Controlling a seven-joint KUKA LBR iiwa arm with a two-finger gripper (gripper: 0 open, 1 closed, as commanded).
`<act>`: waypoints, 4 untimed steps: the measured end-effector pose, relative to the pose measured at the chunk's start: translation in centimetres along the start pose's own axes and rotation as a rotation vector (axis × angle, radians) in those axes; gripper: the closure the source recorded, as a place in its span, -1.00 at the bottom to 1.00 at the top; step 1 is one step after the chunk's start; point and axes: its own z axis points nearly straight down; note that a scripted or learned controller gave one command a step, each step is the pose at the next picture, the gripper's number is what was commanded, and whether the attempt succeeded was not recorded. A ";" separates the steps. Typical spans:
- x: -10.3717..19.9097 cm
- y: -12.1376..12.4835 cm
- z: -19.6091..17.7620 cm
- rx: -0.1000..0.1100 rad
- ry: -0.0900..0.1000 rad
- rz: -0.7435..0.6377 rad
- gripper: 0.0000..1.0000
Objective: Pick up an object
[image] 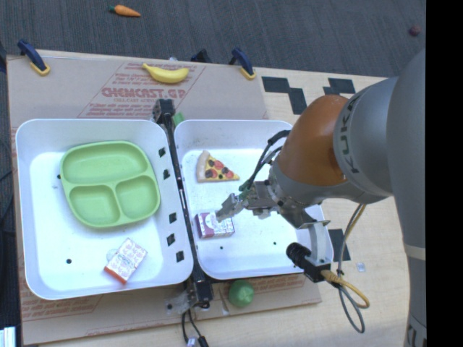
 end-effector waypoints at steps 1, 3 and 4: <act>0.0 0.0 0.0 0.000 0.000 0.000 -1.00; -2.5 8.6 8.1 0.002 0.000 -0.001 -1.00; -2.5 8.6 7.0 0.001 0.000 -0.005 1.00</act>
